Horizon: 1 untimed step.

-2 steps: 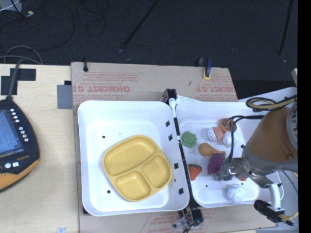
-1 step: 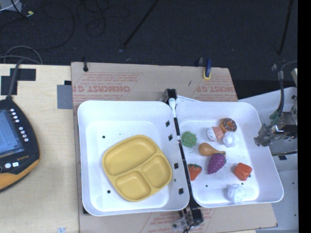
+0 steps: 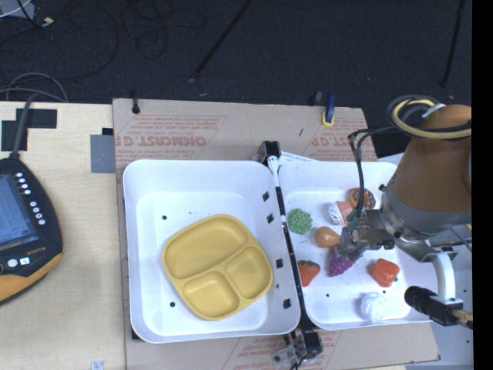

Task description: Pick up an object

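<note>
My gripper [image 3: 348, 247] reaches down into the right bin [image 3: 323, 183], just above a purple bunch of grapes [image 3: 340, 264] and beside an orange piece [image 3: 326, 237]. Around it lie a green broccoli-like piece [image 3: 299, 221], a strawberry [image 3: 307, 271], a red pepper [image 3: 384, 271], a white crumpled thing [image 3: 373, 306], a small white piece [image 3: 336, 211] and a round brown-orange piece [image 3: 359, 200]. Nothing visibly sits between the gripper and any object.
The left bin [image 3: 146, 199] holds a yellow divided plate [image 3: 217, 266]. A teach pendant [image 3: 23, 222] lies at the far left of the bench. The bins meet at a black-clipped divider [image 3: 283, 237].
</note>
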Motion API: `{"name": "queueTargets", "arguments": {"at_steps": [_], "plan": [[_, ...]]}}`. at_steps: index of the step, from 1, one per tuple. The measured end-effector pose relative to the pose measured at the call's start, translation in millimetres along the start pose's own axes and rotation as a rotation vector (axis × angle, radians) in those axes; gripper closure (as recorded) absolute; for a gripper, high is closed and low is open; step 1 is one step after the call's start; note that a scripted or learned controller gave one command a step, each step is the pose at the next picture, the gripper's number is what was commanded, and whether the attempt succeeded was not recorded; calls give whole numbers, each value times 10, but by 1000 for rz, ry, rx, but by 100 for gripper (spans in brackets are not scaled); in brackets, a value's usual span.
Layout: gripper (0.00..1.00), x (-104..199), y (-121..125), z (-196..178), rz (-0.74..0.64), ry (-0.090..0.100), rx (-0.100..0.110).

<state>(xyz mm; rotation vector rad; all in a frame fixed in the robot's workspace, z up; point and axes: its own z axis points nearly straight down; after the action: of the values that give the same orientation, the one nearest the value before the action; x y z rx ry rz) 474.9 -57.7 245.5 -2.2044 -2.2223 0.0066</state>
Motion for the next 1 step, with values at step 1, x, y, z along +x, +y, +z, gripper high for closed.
{"name": "queueTargets", "arguments": {"at_steps": [1], "plan": [[100,836,241,-436,-2,-2,-11]]}}
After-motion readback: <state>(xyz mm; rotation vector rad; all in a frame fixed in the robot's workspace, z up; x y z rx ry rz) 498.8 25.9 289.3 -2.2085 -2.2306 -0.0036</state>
